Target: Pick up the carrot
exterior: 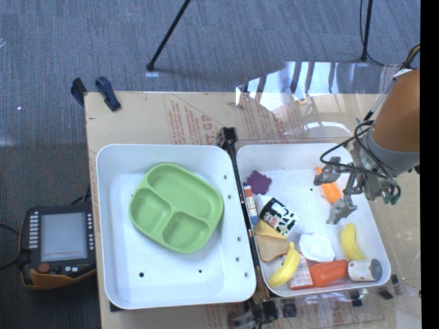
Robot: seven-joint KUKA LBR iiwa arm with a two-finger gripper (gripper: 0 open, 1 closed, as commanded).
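The carrot (332, 192) is a small orange piece near the right wall of the right bin (302, 157). My gripper (335, 189) hangs over it from the right, below the arm's orange band. It is open, with one finger (328, 165) just behind the carrot and the other finger (341, 212) just in front of it. The carrot lies in the gap between them, and I cannot tell whether either finger touches it.
The right bin also holds a purple piece (258, 181), a black-and-white carton (277, 216), two bananas (352, 242) (286, 268), a white lid (317, 247), a toast slice (270, 247) and an orange-red bottle (329, 273). A green divided plate (176, 207) lies in the left bin (116, 252).
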